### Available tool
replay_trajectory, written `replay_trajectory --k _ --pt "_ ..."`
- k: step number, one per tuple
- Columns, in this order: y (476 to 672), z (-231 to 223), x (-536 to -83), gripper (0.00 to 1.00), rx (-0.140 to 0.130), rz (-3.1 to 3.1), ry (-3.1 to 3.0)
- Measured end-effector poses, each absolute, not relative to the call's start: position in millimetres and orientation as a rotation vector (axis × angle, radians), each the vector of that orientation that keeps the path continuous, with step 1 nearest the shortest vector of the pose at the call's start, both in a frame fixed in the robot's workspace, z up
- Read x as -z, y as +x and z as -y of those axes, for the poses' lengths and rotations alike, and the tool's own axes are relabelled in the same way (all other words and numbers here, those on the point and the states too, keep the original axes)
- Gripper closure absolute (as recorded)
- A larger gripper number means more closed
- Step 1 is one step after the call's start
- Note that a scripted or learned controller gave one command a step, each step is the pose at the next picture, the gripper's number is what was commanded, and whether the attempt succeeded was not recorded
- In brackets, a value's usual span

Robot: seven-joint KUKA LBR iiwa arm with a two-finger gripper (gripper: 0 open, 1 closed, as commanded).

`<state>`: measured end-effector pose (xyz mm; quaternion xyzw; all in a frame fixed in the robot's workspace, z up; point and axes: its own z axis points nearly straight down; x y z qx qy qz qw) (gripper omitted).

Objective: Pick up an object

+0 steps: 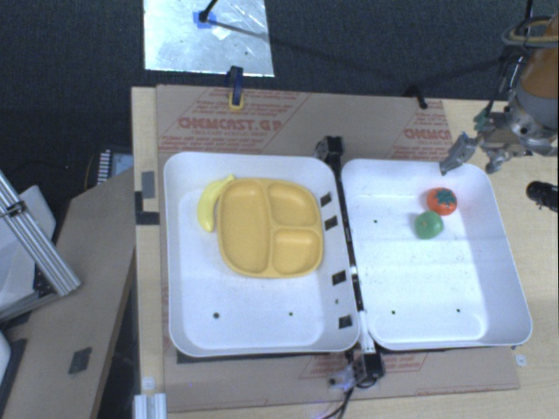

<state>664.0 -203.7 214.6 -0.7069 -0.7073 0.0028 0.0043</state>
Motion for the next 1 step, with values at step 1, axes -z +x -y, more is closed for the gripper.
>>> replay_trajectory --k 1 --pt "666.7 203.1 -222.4 0.00 0.001 2.226 -2.219"
